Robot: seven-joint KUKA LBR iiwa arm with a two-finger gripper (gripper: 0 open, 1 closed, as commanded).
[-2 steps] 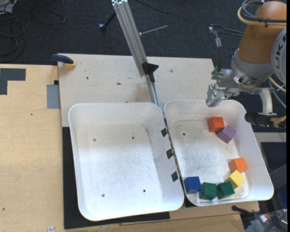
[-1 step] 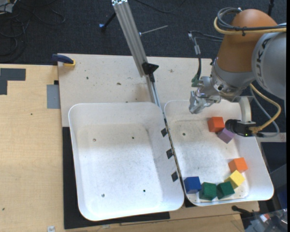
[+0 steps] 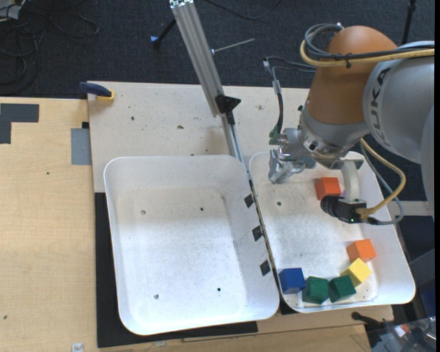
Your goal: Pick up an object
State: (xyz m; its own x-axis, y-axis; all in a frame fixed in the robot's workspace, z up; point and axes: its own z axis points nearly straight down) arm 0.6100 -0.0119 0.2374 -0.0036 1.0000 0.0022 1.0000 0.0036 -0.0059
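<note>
I judge the pick not yet made: my gripper (image 3: 281,166) hangs over the right bin (image 3: 396,288), its metal fingers slightly parted around nothing. The red-orange block (image 3: 327,188) sits just right of it. Nearer the camera lie blue (image 3: 292,279), green (image 3: 317,290), yellow (image 3: 359,270) and orange (image 3: 361,250) cubes, matte and hard-edged.

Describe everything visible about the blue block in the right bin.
The blue block is a small cube with a plain, matte, solid blue surface, possibly painted wood or foam. It sits flat on the floor of the right bin, in its near corner, close to the divider between the two bins. Its right side sits against or very near a dark green block, the first in a curved row of blocks. The claw is well away, at the bin's far end, and nothing grips the block.
</note>
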